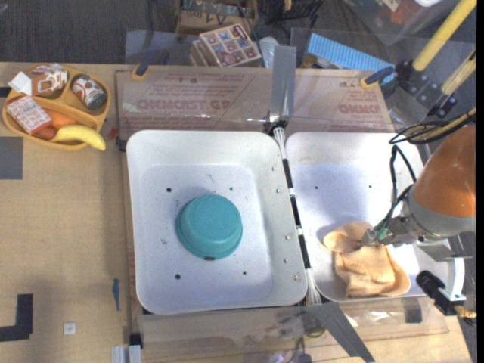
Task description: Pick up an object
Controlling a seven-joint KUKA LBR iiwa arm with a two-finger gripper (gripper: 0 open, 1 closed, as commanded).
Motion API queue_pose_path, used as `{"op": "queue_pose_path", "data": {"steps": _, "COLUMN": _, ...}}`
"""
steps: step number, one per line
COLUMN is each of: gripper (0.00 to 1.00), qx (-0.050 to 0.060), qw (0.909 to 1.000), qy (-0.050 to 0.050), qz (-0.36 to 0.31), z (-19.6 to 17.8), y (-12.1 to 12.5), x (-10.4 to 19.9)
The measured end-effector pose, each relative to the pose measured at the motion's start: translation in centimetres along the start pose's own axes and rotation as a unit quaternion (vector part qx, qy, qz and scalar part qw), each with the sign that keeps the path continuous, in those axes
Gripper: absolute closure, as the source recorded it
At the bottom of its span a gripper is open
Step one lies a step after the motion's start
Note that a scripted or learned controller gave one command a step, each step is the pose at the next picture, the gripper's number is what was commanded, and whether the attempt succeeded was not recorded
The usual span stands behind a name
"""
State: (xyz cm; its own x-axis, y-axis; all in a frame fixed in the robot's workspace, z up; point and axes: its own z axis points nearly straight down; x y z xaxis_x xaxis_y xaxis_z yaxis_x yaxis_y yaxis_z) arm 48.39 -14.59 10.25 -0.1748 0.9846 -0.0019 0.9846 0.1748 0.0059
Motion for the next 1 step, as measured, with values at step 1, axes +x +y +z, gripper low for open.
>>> {"op": "queue_pose_path", "data": {"steps": 1, "gripper": 1.00, "qx": 0.003, "qw": 1.0000, "qy": 0.001, "qz": -0.002, "z": -6.14, "y": 5.39, "x": 0.21}}
